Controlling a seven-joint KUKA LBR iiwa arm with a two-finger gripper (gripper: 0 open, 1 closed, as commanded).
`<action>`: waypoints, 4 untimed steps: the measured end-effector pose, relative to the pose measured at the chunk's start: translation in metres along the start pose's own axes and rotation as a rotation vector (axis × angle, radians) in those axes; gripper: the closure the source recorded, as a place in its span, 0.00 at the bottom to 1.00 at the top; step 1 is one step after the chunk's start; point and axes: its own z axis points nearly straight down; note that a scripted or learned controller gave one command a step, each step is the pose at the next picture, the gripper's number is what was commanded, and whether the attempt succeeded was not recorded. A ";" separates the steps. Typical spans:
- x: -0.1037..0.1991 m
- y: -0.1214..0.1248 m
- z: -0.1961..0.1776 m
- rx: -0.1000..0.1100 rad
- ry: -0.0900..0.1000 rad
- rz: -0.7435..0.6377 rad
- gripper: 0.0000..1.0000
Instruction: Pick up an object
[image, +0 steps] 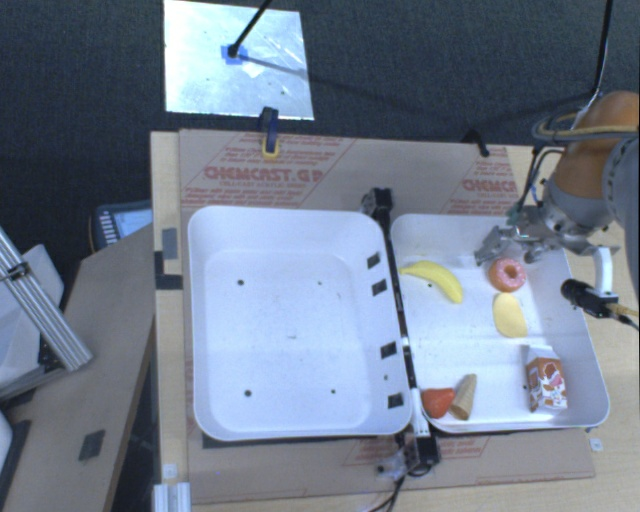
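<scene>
From my remote station I watch the pincer (503, 243) hang over the right bin (590, 375), just above a pink doughnut (508, 274); I cannot tell how it is set. A banana (436, 279), a yellow piece (510, 315), a small carton (545, 384) and a cone (464, 396) lie nearby.

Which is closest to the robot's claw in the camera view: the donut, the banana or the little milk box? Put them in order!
From the gripper, at the right bin's far end:
1. Pink donut, just below it.
2. Banana, farther off toward the divider between the bins.
3. Milk box, at the bin's near right corner, farthest away.
</scene>
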 end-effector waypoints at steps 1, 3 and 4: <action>0.014 0.002 0.022 0.000 0.000 -0.003 0.00; -0.005 -0.014 0.026 0.006 0.001 0.003 0.00; 0.053 -0.029 -0.086 -0.009 0.001 -0.006 0.00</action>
